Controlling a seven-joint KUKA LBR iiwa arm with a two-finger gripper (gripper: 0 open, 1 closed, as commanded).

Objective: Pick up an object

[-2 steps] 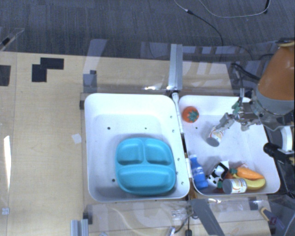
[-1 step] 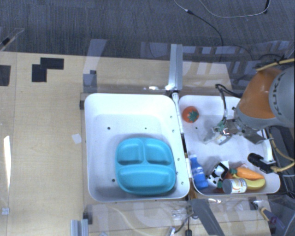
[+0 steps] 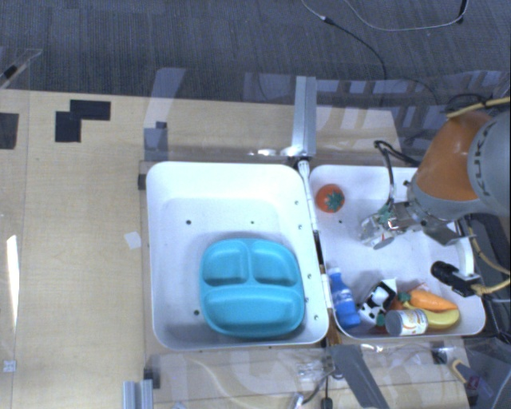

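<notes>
- My gripper [image 3: 382, 232] hangs in the right bin [image 3: 363, 182], near its middle. I cannot tell its state.
- The nearest object is the tomato [image 3: 329, 198] — it lies just beside my gripper, toward the wall that divides the bins and a little toward the far rim.
- It is round, so it has no long axis to match.
- It looks red-orange with a small green top, apart from the toy pile [image 3: 399, 307] at the near rim.

Blue divided tray [image 3: 251, 287] lies in the left bin [image 3: 164, 240] — black cable [image 3: 375, 20] beyond.
</notes>
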